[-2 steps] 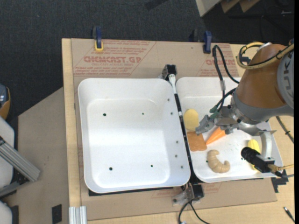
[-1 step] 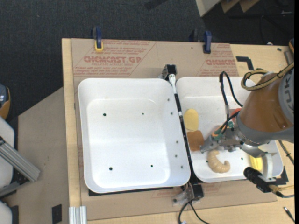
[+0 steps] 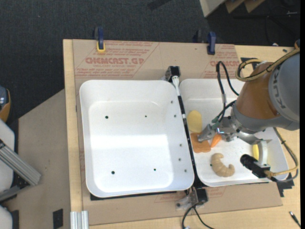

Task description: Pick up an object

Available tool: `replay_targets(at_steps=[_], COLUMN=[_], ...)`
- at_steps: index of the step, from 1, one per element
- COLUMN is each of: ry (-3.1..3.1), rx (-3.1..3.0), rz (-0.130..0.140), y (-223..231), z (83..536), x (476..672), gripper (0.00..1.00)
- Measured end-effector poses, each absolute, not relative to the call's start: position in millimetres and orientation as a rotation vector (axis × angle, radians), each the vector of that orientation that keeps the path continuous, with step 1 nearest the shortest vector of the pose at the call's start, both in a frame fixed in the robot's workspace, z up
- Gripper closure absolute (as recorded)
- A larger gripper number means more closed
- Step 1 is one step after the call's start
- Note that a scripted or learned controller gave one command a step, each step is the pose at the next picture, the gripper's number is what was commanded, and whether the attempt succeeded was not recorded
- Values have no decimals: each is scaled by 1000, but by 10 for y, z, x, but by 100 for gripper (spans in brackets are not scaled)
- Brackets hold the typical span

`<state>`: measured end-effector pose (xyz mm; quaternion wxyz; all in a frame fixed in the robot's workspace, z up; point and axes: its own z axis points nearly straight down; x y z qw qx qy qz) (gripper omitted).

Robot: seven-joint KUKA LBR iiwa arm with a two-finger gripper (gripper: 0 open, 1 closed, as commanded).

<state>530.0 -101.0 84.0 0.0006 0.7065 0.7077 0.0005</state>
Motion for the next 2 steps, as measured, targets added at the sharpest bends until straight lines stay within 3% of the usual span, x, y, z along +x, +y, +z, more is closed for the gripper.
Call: replay_targets(at_steps=[1,2], ry=[2216,2226], rx=[2219,2208], rz=[7,14], y=[-1007,-353], z=[973,1904], x=[5300,5429], gripper=[100,100])
